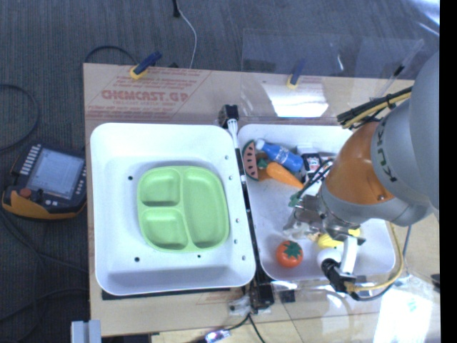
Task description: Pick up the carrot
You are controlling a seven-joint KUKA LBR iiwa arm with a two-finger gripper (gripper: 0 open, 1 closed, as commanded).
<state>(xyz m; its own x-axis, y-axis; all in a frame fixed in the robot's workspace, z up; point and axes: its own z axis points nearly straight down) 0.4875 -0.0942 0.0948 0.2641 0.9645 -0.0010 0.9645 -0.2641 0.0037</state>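
The carrot (pixel 280 173) is orange with a green top and lies slanted in the upper left of the right bin (pixel 265 259), just below a blue bottle (pixel 280 155). The gripper (pixel 308 219) hangs over the middle of that bin, below and to the right of the carrot and apart from it. The wrist with its orange band (pixel 357 174) covers the fingers from above, so their state is hidden. I see nothing held.
A watermelon slice (pixel 250 158) lies left of the carrot by the bin wall. A red tomato-like toy (pixel 289 254) and a yellow item (pixel 327 241) sit low in the right bin. The left bin (pixel 114 191) holds a green divided plate (pixel 183 207).
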